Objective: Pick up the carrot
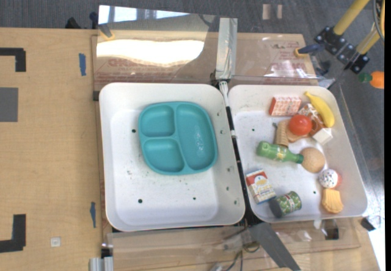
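1. Since the toys are heaped on one side, the right bin (357,184) looks like the place to pick from. The left bin (116,141) has a teal plate (177,137) with three little parts, maybe to put food on.
2. Most toys sit close together at the 12 to 3 o'clock part of the right bin. A banana (322,108), a tomato (300,125) and a pink box (285,105) are there, nearly touching.
3. A green bottle (278,152) lies on its side in the middle, with a round brown ball (312,159) just beside it.
4. I think the carrot (332,201) is the orange chunk at about 5 o'clock in the right bin, close to the bin's corner. That is a guess, as it is small and stubby.
5. A white dotted ball (328,178) sits just above the carrot, at its 12 o'clock. A green can (287,203) lies away at its 9 o'clock. So the carrot has some free room on that side.
6. A small orange and green thing (374,79) peeks in outside the bin, at 3 o'clock in the picture. It could be the carrot instead; I cannot tell.
7. I cannot tell if the gripper is wide, narrow or holding something, or how far it is from the carrot.
8. My guess is that the arm comes from 3 o'clock, so the carrot lies on the arm's near side. The bin wall close by may get in the way.
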